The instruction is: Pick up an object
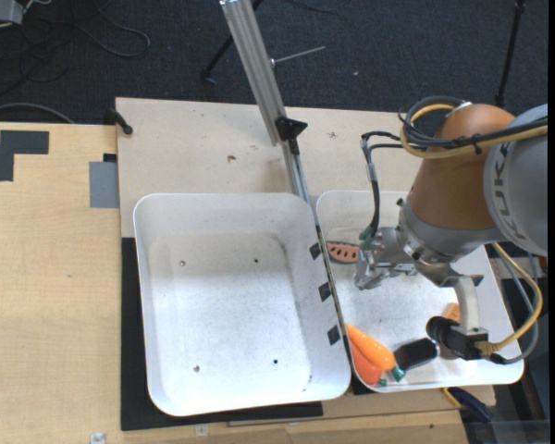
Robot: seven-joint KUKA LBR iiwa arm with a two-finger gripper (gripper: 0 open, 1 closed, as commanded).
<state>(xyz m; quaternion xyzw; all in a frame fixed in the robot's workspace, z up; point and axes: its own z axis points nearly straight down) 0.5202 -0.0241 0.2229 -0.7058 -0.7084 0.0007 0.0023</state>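
From the overhead camera, the grey-and-orange arm's two-finger gripper (372, 268) hangs low in the right shallow white bin (509, 375); whether its fingers are open or closed cannot be told. At its 9 o'clock lies a flat reddish-brown piece (341, 249). At 6 o'clock sit an orange carrot-shaped toy (368, 349) and a black block (413, 351).

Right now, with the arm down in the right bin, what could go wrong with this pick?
The gripper hangs over bare floor of the right bin; it may close on nothing. The orange carrot-like object lies against the bin's near left corner, so the wall could block a finger. The reddish flat object looks hard to pinch.
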